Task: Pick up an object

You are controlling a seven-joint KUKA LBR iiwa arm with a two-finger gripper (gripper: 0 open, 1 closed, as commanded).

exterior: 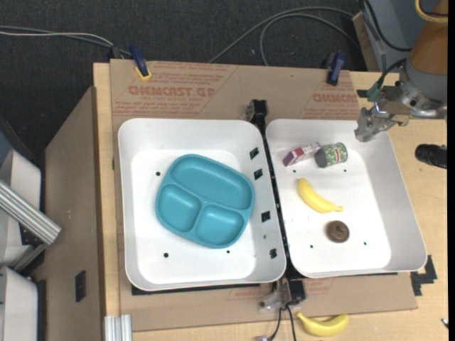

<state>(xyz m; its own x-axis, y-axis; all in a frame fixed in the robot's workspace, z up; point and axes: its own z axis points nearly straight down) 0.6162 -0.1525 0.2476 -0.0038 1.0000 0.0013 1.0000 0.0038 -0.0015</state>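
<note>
Item 1, left bin: it held one teal divided plate, lying flat near the middle. You would have found it wide and shallow, with little for two fingers to catch; a pinch on its rim could have slid off.

Item 2, right bin: it held four small things, well apart from the plate.

Item 3, gripper: it hung over the right bin's far right corner, above the rim, with nothing seen between its parts. Whether it was open or closed, you could not have told from this view.

Item 4, banana: it lay mid-bin, curved; a grasp across the bend might have rolled it.

Item 5, small carton: it lay just beside the can, nearest the gripper. Closing on either could have nudged its neighbour, and the can, on its side, looked likely to roll.

Item 6, brown round thing: low and small, so it was easy to miss.

Item 7, second banana: it lay outside the bins at the near edge.
</note>
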